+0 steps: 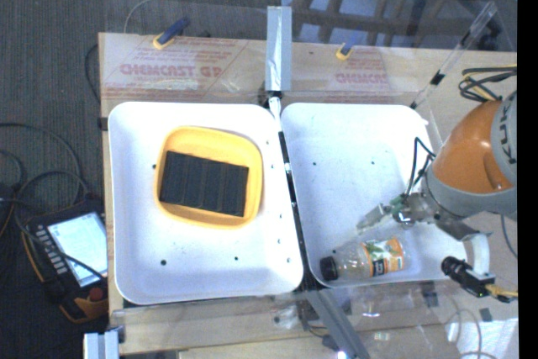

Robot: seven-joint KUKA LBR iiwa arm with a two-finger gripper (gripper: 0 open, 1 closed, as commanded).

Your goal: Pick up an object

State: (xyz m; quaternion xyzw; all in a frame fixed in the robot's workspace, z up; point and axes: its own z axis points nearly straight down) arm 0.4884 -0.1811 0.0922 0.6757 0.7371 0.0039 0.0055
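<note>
I have the arm (481,155) leaning in over the right bin (353,147) with its gripper (388,214) low above the floor, just up from the small bottle (366,259) that lies on its side near the front wall, black cap toward the left; I judge this as the approach step, nothing grasped yet. I cannot tell how the jaws stand from this slant. Of the 2 bins, the left bin (134,265) holds a yellow dish (210,143) bearing a dark slab (204,182); my next move calls for coming down squarely across the bottle's body before closing
</note>
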